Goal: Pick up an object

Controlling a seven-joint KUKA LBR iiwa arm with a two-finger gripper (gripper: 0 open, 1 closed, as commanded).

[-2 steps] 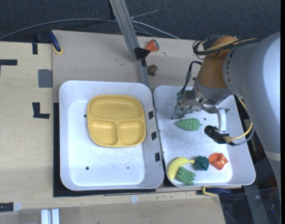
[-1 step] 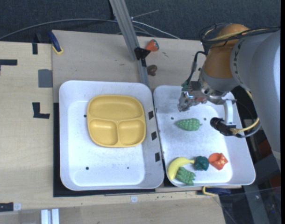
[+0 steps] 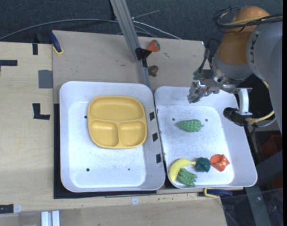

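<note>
Gripper (image 3: 195, 96) hangs over the far rim of the right bin (image 3: 237, 135); can't tell its finger state from here. Nothing seen betw. the fingers. Green bumpy toy (image 3: 189, 125) lies mid-bin, near but apart. Banana (image 3: 177, 165), green leafy piece (image 3: 186, 177), dark green toy (image 3: 203, 164), red toy (image 3: 219, 162) bunch at near edge. Left bin (image 3: 73, 140): 1 yellow 3-compartment plate (image 3: 117, 121).

2 white bins (image 3: 70, 126), 1 yellow tray (image 3: 117, 121), 5 toy foods (3 green) (image 3: 189, 125).

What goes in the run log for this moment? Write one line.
gripper: above right bin's far edge, holding nothing | green toy: lying mid-bin, untouched | pick: not done
</note>
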